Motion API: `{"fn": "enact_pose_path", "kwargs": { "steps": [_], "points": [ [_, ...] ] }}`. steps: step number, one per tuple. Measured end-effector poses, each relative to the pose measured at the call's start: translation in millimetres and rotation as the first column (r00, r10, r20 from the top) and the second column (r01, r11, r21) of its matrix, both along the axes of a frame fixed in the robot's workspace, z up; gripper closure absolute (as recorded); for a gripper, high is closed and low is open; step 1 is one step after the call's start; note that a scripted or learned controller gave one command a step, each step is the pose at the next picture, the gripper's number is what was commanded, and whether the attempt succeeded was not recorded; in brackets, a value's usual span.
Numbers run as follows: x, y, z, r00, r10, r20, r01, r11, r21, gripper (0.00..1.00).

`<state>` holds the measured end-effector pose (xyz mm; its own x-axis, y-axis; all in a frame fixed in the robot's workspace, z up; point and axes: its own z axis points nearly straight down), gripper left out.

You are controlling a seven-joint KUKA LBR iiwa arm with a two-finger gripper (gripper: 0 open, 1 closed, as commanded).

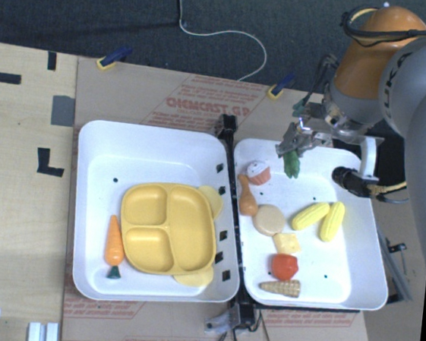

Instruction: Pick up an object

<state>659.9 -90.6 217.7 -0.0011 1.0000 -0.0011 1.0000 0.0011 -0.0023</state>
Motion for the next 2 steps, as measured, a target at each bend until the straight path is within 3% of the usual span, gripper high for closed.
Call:
{"fn": "enact_pose_path", "kwargs": {
  "steps": [2],
  "points": [
    [17, -4, 11, 1.0, 0.0, 0.002, 0.0, 1.0, 0.001, 1.0]
  ]
}}
